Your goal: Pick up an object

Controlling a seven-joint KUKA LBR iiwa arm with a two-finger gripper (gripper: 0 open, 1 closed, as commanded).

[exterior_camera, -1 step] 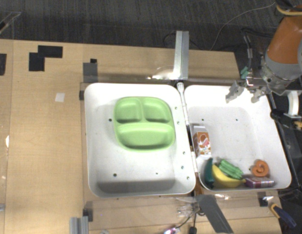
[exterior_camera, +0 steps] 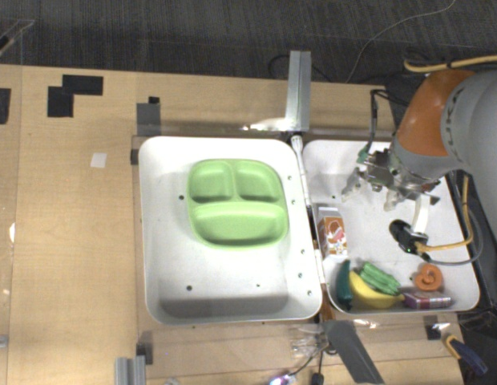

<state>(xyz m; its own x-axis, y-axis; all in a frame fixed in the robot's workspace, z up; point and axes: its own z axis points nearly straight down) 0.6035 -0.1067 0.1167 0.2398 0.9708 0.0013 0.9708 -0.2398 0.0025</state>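
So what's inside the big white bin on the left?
Inside the left white bin lies a green plastic divided plate, flat, with three compartments. Whatever sits beneath the plate is covered.

We see a green tray (exterior_camera: pixel 236 201) in the left bin (exterior_camera: pixel 164 279) and our gripper (exterior_camera: pixel 375 181) over the right bin (exterior_camera: pixel 325 159), toys (exterior_camera: pixel 375 285) at its near edge.

grey arm (exterior_camera: pixel 477 119), orange band, yellow cable (exterior_camera: pixel 453 247)
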